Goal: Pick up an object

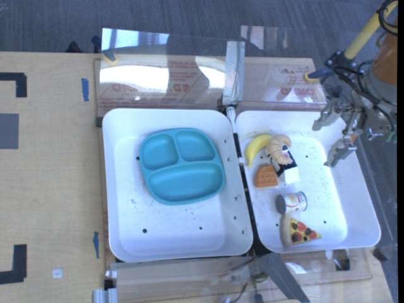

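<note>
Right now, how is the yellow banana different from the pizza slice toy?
The curved yellow toy banana is plain yellow, while the wedge-shaped toy pizza slice has red and dark toppings on a pale crust. The banana is bent like an arc; the pizza slice is a flat triangle. The banana lies toward the far end of the right white bin, the pizza slice near its front edge. Both are play food in that same bin.

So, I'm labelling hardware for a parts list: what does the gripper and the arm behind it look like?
The gripper has two pale grey metal fingers on a dark body tangled with black cables. Above it sits an orange band, plus a yellow tube running up and away.
</note>
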Controlling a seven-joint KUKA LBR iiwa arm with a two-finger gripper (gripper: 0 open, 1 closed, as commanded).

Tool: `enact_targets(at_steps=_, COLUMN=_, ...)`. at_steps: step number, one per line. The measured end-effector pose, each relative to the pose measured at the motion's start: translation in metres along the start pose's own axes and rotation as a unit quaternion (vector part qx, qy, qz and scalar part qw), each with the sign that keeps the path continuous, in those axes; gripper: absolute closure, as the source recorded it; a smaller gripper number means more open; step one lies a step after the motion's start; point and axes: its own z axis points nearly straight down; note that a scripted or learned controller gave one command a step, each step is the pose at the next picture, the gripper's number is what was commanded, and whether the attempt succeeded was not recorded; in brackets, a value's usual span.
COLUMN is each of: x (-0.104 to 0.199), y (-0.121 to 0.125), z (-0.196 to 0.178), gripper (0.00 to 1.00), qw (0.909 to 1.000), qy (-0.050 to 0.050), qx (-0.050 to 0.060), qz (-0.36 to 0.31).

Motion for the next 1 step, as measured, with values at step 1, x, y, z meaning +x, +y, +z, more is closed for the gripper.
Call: enact_targets(at_steps=1, x=0.0551, y=0.0446, z=0.1549, gripper=0.0, qw=0.9982, qy=0.006, qx=-0.001, qz=0.06)
